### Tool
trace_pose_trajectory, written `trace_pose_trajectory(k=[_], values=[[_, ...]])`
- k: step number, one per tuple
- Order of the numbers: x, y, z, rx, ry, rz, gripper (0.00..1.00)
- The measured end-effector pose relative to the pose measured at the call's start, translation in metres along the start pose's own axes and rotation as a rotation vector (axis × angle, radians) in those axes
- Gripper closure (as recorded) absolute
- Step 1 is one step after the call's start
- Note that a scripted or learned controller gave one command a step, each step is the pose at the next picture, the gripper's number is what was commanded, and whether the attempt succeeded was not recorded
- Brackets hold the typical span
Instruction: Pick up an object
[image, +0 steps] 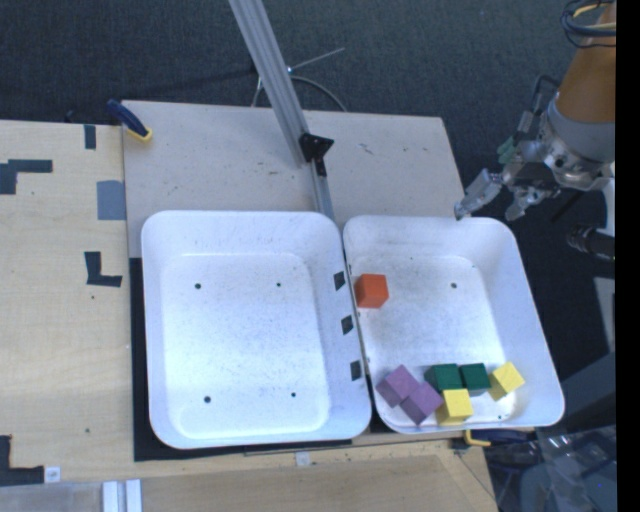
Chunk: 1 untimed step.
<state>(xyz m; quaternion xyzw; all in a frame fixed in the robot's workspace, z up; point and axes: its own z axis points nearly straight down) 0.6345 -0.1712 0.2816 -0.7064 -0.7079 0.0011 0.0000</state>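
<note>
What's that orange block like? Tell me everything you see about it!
The orange block is a small cube, plain and solid-coloured, with a matte look like painted wood or foam. It sits flat on the floor of the right bin, near the bin's left wall and toward the far end. It stands alone: nothing touches it except the bin floor. The purple, green and yellow blocks cluster at the bin's near end, well away from it.
</note>
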Motion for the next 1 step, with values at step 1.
trace_pose_trajectory(k=[1], values=[[0.0504, 0.0018, 0.0009, 0.000, 0.003, -0.003, 0.00]])
